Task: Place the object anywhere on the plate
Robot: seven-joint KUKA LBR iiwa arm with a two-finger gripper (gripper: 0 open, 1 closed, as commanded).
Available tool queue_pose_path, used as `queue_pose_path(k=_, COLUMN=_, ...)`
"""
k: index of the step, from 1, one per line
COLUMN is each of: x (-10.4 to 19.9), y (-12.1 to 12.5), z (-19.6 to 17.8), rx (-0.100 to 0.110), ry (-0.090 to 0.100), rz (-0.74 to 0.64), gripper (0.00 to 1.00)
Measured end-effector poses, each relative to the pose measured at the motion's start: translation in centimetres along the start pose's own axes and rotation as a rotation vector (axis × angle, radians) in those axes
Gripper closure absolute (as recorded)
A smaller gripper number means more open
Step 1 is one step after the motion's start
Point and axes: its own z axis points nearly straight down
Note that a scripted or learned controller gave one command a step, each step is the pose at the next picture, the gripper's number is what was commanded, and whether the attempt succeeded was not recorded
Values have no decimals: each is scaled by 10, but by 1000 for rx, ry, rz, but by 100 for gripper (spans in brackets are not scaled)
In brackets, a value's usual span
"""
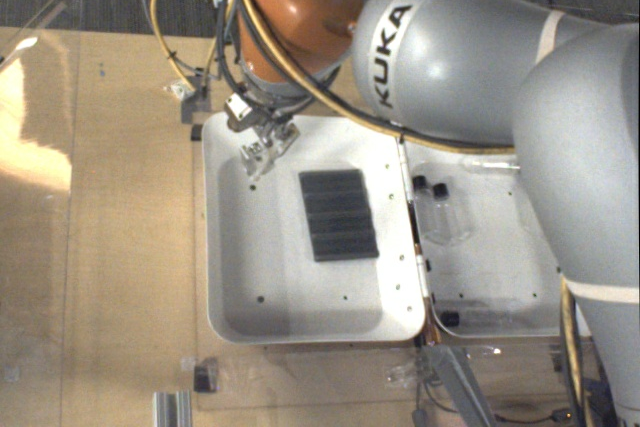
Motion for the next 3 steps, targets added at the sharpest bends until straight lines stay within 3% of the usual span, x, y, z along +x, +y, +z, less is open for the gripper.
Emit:
queue_pose_path(k=1, x=0, y=0, z=-15, rx=-1, ry=-1, rz=-615, gripper=100)
queue_pose_path(k=2, x=0, y=1, z=19, rx=-2, ry=-1, rz=-803, gripper=100)
queue_pose_path(k=3, x=0, y=0, z=-51, rx=0, ry=1, rz=-837, gripper=100)
